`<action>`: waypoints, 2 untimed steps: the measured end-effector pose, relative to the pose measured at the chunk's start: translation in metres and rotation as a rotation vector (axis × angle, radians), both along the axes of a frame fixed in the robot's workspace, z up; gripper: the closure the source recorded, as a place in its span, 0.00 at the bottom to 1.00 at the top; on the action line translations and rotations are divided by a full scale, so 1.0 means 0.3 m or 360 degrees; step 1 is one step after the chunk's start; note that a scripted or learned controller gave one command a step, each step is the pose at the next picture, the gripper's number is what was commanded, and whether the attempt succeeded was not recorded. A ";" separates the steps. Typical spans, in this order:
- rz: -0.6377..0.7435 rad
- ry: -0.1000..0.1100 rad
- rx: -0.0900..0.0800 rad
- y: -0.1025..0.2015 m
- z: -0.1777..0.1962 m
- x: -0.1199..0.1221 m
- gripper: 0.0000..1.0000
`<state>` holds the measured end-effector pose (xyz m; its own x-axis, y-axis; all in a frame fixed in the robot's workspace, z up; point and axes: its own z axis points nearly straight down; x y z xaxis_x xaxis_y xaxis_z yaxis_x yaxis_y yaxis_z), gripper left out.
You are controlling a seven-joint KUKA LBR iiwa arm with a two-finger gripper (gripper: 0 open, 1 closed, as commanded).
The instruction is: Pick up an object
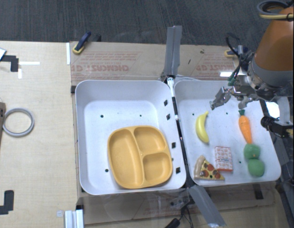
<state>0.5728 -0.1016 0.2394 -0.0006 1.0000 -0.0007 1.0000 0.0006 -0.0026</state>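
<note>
The right bin (222, 87) holds a yellow banana (202, 127), an orange carrot (245, 128), two green round fruits (254, 159), a small red-and-white box (223, 158) and a toy pizza slice (207, 170). My gripper (229, 103) hangs over the back of this bin, above and between the banana and the carrot's top. Its fingers are spread open and nothing sits between them. The left bin (90, 99) holds a yellow divided plate (139, 156).
A roll of tape (16, 122) lies on the wooden bench at far left. A blue-and-yellow clamp (82, 42) sits on the cardboard behind the bins. A grey divider bar (173, 51) rises between the bins.
</note>
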 end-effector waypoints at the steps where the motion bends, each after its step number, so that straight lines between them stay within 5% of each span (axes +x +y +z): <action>1: 0.0133 0.0000 0.0001 -0.079 -0.357 -0.016 0.00; 2: 0.0553 -0.0001 0.0002 0.008 -0.494 0.053 0.00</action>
<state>0.5888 -0.0991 0.0911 -0.3413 0.9400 0.0007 0.9400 0.3413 -0.0018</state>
